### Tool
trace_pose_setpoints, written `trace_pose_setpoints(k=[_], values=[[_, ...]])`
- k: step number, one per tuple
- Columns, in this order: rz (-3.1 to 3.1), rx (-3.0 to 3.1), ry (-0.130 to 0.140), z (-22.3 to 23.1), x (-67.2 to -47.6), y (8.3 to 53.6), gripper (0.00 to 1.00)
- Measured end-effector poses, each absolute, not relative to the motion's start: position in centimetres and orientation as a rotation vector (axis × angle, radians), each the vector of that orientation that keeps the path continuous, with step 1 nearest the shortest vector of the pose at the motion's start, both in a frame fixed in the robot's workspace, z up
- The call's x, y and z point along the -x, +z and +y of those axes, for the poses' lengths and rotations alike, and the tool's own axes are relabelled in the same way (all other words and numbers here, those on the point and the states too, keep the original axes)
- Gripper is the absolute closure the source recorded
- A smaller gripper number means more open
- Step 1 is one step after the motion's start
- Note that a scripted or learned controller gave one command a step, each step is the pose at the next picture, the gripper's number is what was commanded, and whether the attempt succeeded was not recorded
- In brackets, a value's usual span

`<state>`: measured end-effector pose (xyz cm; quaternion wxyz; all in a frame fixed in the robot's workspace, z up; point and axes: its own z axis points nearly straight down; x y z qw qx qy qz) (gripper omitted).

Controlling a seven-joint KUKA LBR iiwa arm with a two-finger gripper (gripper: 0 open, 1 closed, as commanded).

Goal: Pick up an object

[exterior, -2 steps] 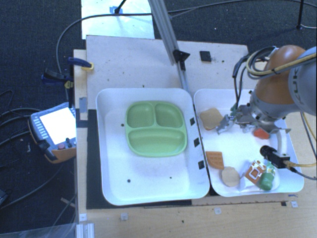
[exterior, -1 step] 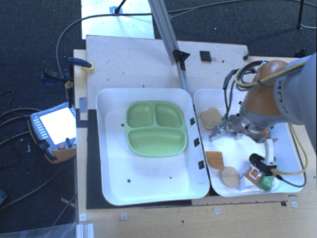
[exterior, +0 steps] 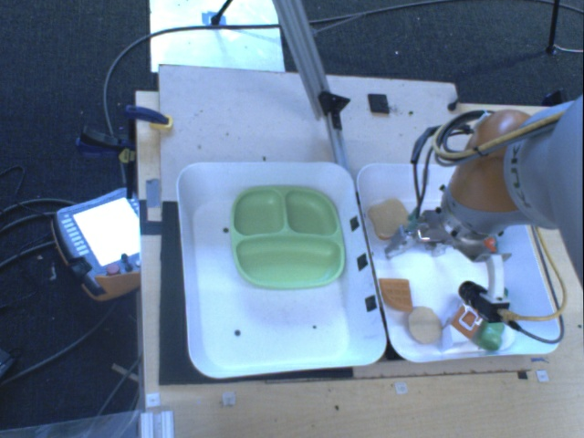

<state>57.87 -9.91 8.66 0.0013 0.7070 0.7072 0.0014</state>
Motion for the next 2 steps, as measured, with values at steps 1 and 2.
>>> trace_pose_setpoints(k=[1,2], values=[[2.216,-2.214,0.011,-9.9,-58.1,9.9,1.0],[2.222,-2.214,0.005,-10.4,-58.3,14.3,1.0]])
